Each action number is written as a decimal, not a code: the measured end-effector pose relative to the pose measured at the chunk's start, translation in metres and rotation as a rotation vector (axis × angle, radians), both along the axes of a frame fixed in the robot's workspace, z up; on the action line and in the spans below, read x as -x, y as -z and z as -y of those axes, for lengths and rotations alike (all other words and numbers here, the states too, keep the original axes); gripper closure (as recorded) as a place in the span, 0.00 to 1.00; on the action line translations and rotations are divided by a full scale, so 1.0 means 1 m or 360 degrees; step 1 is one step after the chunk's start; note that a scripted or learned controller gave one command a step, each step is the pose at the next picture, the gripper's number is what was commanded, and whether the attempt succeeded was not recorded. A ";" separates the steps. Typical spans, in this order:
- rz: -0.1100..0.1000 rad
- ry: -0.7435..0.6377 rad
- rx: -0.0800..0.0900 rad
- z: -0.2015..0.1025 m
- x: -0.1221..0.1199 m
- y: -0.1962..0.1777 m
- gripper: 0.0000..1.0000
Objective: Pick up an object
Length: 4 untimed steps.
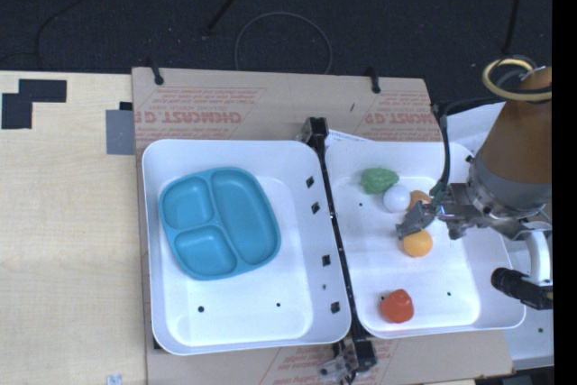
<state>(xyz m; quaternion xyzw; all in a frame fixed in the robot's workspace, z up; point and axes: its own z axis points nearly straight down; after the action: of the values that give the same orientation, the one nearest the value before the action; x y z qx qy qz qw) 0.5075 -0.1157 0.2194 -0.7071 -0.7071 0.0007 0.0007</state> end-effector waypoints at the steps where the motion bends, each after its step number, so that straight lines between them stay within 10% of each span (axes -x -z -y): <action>1: -0.0013 0.0000 -0.0003 0.003 -0.001 0.063 0.00; 3: -0.0002 0.0002 -0.0002 0.000 0.000 0.133 0.00; 4: 0.0002 0.0013 -0.0001 0.001 -0.001 0.120 1.00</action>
<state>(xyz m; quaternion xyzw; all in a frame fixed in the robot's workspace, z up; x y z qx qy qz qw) 0.5088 -0.1170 0.0990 -0.7100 -0.7042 0.0000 0.0007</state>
